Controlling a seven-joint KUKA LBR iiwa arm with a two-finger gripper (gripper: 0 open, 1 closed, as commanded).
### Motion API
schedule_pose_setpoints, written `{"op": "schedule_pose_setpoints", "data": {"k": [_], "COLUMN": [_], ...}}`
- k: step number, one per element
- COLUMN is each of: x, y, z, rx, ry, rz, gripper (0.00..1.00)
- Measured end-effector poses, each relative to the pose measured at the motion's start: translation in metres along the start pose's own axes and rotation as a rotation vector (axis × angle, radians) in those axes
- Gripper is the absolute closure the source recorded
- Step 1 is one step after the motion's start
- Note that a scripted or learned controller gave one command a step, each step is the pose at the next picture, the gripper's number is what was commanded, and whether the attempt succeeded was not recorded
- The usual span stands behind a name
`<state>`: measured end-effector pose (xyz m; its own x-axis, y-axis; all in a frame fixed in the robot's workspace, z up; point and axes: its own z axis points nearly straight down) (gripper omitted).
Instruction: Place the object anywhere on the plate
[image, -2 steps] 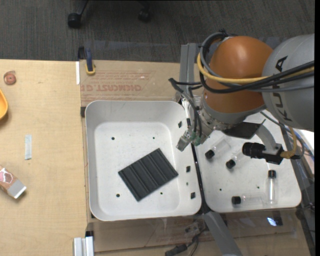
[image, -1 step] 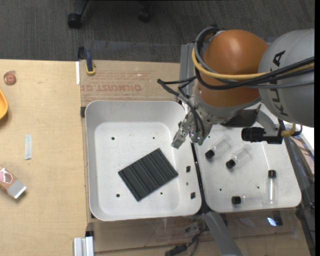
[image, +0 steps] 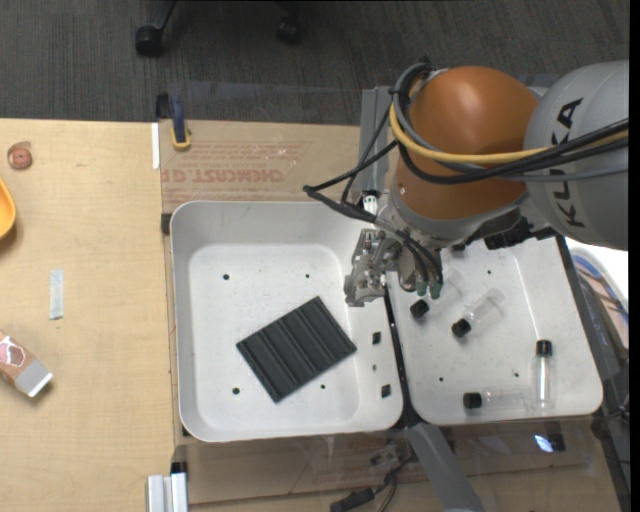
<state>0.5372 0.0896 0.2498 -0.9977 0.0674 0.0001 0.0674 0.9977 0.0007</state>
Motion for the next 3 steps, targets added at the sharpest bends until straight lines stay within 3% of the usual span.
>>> {"op": "schedule_pose_setpoints", "data": {"k": [1,2,3], "x": [0.003,-0.01,-0.014], "y": [0.007,0.044,0.093], "z": [-0.062,-0.044,-0.007], "rx": [-0.001,-0.001,-0.002], "ry": [-0.003,-0.003,-0.001], "rz": [-0.259,-0.705,-1.065], "gripper": [1.0,1.0,1.0]}}
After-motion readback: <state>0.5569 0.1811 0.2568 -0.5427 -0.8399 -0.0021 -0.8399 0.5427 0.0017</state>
